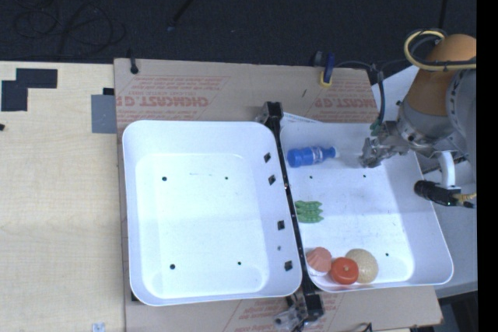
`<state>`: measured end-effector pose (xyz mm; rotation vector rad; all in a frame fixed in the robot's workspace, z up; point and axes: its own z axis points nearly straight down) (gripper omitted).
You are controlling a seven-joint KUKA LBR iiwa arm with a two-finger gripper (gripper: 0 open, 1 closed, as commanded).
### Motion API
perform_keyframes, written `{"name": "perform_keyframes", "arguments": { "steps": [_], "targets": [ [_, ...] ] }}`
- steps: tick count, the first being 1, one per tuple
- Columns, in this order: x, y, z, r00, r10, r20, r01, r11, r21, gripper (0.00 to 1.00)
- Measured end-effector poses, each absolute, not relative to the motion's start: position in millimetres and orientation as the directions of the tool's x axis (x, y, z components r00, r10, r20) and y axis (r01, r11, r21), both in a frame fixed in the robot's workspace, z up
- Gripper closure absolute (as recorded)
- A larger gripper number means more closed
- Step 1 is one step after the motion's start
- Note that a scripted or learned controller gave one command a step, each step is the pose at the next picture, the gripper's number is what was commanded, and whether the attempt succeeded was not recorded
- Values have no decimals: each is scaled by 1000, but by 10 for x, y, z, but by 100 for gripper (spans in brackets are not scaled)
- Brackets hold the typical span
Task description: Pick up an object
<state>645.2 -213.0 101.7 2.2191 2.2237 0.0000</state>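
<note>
Across the bench, left bin (148,167) beside right bin (420,245). Arm (436,89) at far right rim; gripper (375,154) low, grasp state unclear. Blue bottle (310,156) just beside it, green piece (308,211) mid-bin, three round items (342,267) in near corner. Risk: bottle rolls off when nudged.

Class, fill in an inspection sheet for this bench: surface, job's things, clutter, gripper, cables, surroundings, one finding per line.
Surface: two white bins side by side, left bin and right bin, on cardboard.
Job's things: in the right bin, blue bottle lying on its side, green object, red round object between a pink one and a tan one.
Clutter: nothing seen.
Gripper: gripper above the right bin's far side, right of the bottle.
Cables: yellow cable loop on the arm.
Surroundings: dark floor beyond the bench.
</note>
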Motion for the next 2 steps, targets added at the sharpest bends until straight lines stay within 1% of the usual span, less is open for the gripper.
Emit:
{"name": "perform_keyframes", "arguments": {
  "steps": [2],
  "targets": [
    [6443,-2134,1249,-7,1000,-1,1000,7,-2,100]
  ]
}}
